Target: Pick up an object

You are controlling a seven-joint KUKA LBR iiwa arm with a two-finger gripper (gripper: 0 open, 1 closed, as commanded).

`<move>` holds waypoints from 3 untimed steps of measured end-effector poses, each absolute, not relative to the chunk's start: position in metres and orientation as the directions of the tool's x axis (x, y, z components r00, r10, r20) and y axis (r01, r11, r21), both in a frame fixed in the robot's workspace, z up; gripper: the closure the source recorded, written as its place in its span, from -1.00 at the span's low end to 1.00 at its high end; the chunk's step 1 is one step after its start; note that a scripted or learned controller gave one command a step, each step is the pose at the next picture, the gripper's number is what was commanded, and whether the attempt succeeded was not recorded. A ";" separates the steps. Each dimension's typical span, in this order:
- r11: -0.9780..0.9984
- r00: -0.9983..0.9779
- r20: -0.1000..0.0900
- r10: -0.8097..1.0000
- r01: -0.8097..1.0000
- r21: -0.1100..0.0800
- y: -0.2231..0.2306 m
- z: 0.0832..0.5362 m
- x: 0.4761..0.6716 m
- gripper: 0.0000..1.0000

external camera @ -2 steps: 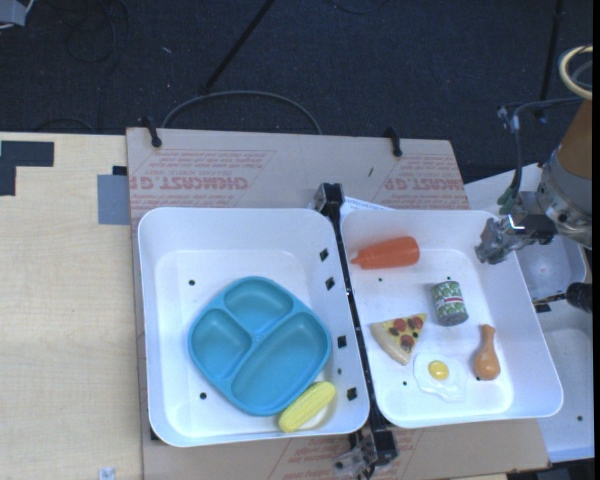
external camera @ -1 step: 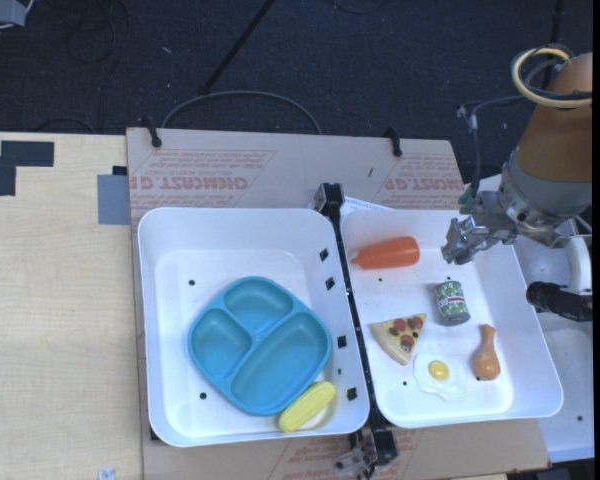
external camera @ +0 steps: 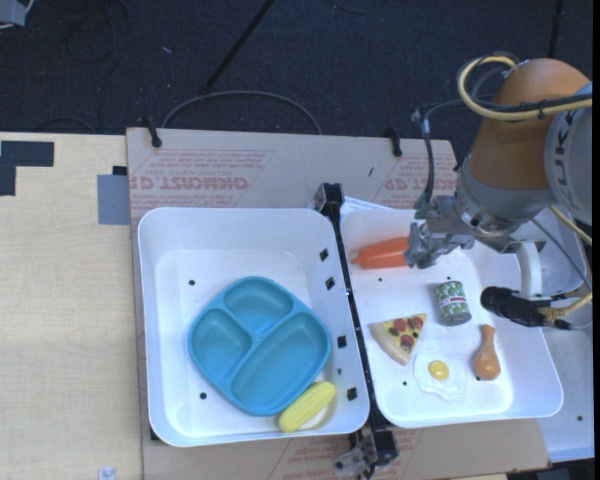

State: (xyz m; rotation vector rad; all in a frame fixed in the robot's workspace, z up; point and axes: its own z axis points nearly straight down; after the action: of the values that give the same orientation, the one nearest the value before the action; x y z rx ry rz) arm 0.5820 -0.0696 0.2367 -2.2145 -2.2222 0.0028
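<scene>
Camera view | gripper (external camera: 427, 251) at carrot's (external camera: 382, 254) right end, centre-right | grip state: cannot tell | positioned for pick, likely

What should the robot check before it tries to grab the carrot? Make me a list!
1. Carrot is in the right bin, near its top left corner: ok.
2. Gripper is at the carrot's right end: ok.
3. Carrot between the gripper's fingers: cannot tell, the view is too small.
4. Can sits apart from the carrot, below the gripper: ok.
5. Pizza, egg and drumstick lie lower in the bin, out of the way: ok.
6. Carrot lies close to the wall between the bins, so room on that side is tight: not ok.
</scene>
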 end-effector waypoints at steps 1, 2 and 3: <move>0.005 -0.005 0.002 1.000 1.000 -0.004 -0.012 0.241 0.577 1.00; 0.005 -0.005 0.002 1.000 1.000 -0.005 0.034 0.241 0.574 1.00; 0.005 -0.005 0.001 1.000 1.000 -0.007 0.089 0.227 0.570 1.00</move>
State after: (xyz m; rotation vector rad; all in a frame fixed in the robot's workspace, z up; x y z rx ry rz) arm 0.5695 0.0893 0.2266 -2.2116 -2.2229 0.0061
